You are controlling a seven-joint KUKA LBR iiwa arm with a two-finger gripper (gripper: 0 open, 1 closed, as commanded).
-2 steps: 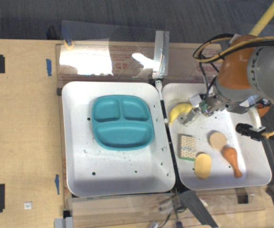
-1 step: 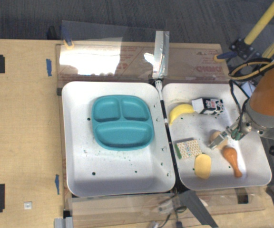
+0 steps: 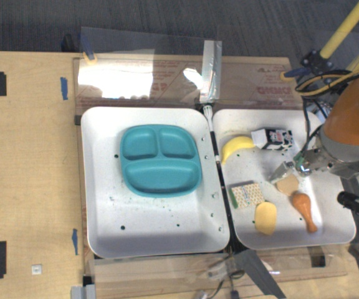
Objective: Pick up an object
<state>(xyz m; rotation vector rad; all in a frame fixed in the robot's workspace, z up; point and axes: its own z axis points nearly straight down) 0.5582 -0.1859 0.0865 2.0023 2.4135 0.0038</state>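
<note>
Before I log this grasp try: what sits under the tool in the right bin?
Under the tool lies a tan flat piece, with an orange carrot-like object just beyond it. The arm covers the bin floor farther right, so that part is hidden.

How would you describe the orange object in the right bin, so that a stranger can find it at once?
Look at the right bin, the one the arm reaches into. Near its front right corner lies the orange carrot-shaped piece, just right of a round yellow piece and below a small tan block. It is the only orange item there, long and tapering.
</note>
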